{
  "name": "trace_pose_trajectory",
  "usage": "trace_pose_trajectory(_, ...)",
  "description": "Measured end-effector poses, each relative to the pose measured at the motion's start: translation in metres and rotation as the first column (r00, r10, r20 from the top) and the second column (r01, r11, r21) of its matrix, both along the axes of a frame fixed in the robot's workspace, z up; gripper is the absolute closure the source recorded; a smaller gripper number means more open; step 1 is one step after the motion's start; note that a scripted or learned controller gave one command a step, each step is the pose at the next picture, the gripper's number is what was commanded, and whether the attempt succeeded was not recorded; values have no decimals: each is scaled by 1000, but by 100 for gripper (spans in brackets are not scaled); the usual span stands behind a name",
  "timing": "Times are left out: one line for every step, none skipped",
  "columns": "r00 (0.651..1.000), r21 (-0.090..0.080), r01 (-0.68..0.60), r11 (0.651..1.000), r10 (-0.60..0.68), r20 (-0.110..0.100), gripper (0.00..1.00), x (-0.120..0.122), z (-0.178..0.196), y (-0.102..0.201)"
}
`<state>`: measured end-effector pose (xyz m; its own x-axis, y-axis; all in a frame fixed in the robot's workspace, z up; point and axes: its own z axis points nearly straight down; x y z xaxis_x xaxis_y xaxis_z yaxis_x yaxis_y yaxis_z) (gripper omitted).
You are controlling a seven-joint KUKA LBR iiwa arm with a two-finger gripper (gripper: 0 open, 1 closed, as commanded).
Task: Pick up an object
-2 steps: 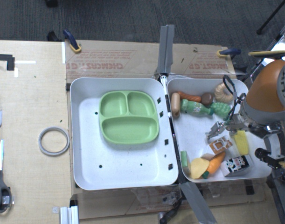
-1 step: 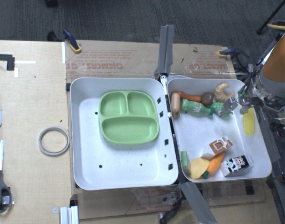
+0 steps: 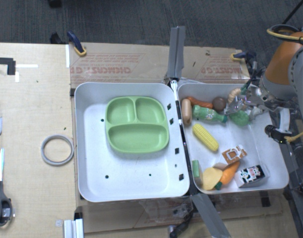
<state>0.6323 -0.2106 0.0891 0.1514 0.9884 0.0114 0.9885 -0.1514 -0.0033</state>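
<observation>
A pale wooden table (image 3: 32, 113) carries 2 shallow white plastic bins; the left bin (image 3: 91, 172) holds a green 3-compartment plastic plate (image 3: 137, 124). In the right bin (image 3: 277, 175), a yellow toy corn cob (image 3: 205, 137) lies with its long axis running diagonally, upper-left to lower-right. The end effector (image 3: 240, 105) sits low at the bin's far right corner among green toys; whether it is spread I cannot tell.

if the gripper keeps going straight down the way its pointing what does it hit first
Most likely the green toy lying right under the gripper, near the far side of the right bin. A green bottle lies just to its left. Depth is hard to judge from this slanted view.
</observation>
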Motion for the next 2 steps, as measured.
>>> trace_pose_trajectory(1000,-3,-3,1000,3,-5,100,0,6,-1)
trace_pose_trajectory(997,-13,73,997,-73,-2,100,6,87,31)
